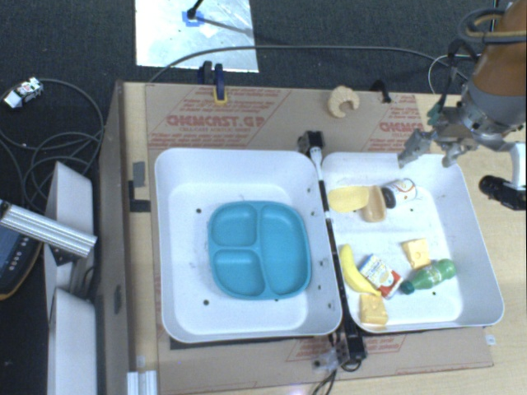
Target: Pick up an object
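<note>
My gripper (pixel 430 152) hangs over the far edge of the right bin (pixel 471 220), its two fingers spread open with nothing between them. In that bin lie a yellow banana (pixel 355 271), a green bottle (pixel 430 275), a yellow block (pixel 416 253), a small white and red packet (pixel 380 271), a pale yellow piece (pixel 349 198) with a tan piece (pixel 375 205) against it, and a small white and orange item (pixel 403 190). Another yellowish piece (pixel 372 310) rests at the near edge. All of these sit below and left of the gripper.
The left bin (pixel 181 220) holds a blue divided plate (pixel 258 249). A tan lump (pixel 343 100) lies on the cardboard behind the bins. Black clamps (pixel 313 144) join the bins at the middle. Cables and metal parts lie left of the bench.
</note>
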Robot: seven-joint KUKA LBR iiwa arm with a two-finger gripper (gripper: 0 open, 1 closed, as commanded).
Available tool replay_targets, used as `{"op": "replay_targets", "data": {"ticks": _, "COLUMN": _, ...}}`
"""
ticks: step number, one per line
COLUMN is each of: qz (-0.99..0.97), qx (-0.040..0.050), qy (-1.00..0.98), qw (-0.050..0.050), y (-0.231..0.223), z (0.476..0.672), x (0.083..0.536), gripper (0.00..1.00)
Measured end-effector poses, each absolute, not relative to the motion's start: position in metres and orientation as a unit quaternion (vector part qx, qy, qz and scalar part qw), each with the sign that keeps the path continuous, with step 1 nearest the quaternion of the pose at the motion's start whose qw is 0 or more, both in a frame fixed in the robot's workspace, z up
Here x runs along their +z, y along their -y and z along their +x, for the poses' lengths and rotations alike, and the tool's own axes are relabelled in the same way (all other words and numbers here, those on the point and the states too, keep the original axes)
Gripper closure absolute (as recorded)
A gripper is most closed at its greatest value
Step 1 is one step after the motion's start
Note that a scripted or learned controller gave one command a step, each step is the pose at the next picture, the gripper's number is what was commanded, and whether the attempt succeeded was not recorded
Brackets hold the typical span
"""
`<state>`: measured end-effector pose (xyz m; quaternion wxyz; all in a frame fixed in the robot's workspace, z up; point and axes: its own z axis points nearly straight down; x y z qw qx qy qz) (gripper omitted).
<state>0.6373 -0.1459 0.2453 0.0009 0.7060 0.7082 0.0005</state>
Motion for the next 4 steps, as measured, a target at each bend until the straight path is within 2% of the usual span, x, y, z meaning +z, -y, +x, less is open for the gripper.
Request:
{"op": "replay_targets", "data": {"ticks": 2, "qz": 0.707, "qx": -0.0001, "qy": -0.707, "qw": 0.0, "y": 0.166, "z": 0.662, "x": 0.104, "gripper": 0.0}}
{"op": "replay_targets", "data": {"ticks": 3, "qz": 0.706, "qx": 0.0014, "qy": -0.708, "qw": 0.002, "y": 0.166, "z": 0.664, "x": 0.117, "gripper": 1.0}}
{"op": "replay_targets", "data": {"ticks": 4, "qz": 0.705, "qx": 0.001, "qy": -0.709, "qw": 0.001, "y": 0.104, "z": 0.66, "x": 0.119, "gripper": 1.0}}
